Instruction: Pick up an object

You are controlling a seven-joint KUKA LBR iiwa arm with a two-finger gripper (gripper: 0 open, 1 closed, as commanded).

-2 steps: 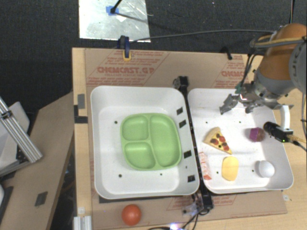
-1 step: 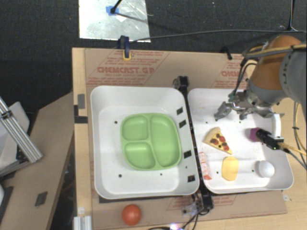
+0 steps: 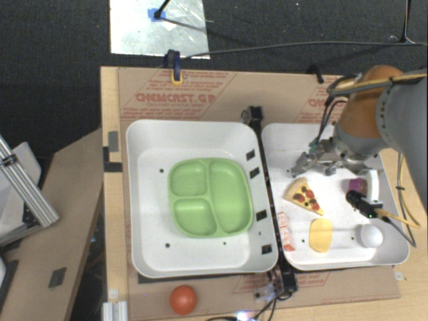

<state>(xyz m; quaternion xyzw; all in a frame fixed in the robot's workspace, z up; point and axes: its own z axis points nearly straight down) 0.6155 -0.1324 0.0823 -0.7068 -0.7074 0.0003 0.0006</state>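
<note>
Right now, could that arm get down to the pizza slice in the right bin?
Probably yes. The gripper hangs just above the pizza slice, with open space between them. The yellow piece and white ball lie farther down the bin, out of the path.

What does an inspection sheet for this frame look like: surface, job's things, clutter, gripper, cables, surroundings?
Surface: two white bins, left bin and right bin, on a cardboard-covered bench.
Job's things: pizza slice, yellow piece, white egg, purple item in the right bin.
Clutter: green divided tray in the left bin; orange ball on the bench.
Gripper: gripper low over the right bin, beside the pizza slice.
Cables: black cable behind the bench.
Surroundings: foil sheet.
</note>
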